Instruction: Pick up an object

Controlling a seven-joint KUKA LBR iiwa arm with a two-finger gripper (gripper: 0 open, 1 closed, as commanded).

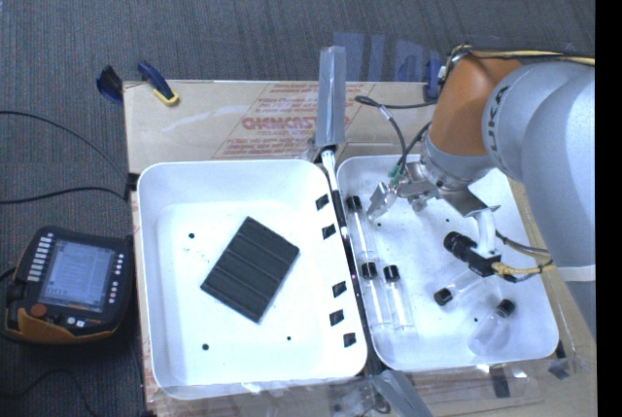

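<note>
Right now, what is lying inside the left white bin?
Inside the shallow left white bin lies one dark grey ribbed rectangular slab, flat and turned at a slant. A few small dark specks dot the floor. Whatever is under the slab is covered.

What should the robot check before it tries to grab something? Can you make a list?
1. Gripper is over a bin: ok, it hangs above the right bin, near its upper left corner.
2. Something lies close by to grab: ok, small black-capped clear tubes lie just below it.
3. Jaws open wide enough: cannot tell, they look too small and blurred.
4. Nothing already held: cannot tell, for the same reason.
5. Cable is out of the way: ok, it loops off to the right of the tubes.
6. Dark flat pad in the left bin: ok, it lies alone, far from the arm.
</note>
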